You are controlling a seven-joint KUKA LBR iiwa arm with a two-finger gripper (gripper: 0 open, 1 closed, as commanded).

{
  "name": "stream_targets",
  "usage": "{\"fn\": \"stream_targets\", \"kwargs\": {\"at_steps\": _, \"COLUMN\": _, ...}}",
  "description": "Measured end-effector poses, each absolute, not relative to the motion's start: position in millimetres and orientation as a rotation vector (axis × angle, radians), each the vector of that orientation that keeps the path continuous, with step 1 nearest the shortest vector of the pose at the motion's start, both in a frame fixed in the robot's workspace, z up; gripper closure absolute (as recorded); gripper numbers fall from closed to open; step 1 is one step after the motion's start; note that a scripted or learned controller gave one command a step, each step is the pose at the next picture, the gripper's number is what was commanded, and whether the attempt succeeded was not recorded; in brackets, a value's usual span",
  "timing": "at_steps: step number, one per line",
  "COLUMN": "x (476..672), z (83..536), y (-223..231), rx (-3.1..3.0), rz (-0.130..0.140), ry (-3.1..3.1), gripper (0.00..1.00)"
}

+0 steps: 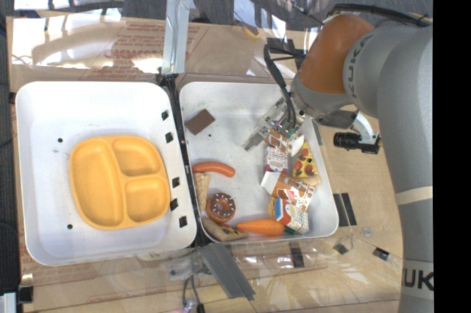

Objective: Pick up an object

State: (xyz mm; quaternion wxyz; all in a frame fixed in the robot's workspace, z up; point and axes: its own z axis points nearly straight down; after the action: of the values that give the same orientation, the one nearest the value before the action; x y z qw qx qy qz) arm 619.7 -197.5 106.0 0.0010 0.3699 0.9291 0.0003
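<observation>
The step in hand looks like the descent onto a target, so the gripper (pixel 271 129) should drop straight and settle before closing (the bin (pixel 228 99) floor is shallow). Whether the jaws are spread or pressed together cannot be told here. The nearest object, a carton (pixel 277 155), lies just beside and below the gripper, among other packets along the right wall.

One fixed camera looks down aslant on both bins (pixel 29 179).
</observation>
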Motion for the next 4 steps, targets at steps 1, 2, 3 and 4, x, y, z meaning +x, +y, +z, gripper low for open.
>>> {"fn": "stream_targets", "kwargs": {"at_steps": 1, "x": 600.4, "z": 91, "y": -145, "rx": 1.068, "rz": 0.002, "ry": 2.957, "gripper": 0.00}}
{"fn": "stream_targets", "kwargs": {"at_steps": 2, "x": 571.1, "z": 92, "y": -107, "rx": 0.854, "rz": -0.002, "ry": 3.025, "gripper": 0.00}}
{"fn": "stream_targets", "kwargs": {"at_steps": 3, "x": 572.4, "z": 102, "y": -107, "rx": 0.849, "rz": 0.000, "ry": 3.024, "gripper": 1.00}}
{"fn": "stream_targets", "kwargs": {"at_steps": 4, "x": 613.9, "z": 165, "y": -151, "rx": 0.943, "rz": -0.001, "ry": 2.990, "gripper": 1.00}}
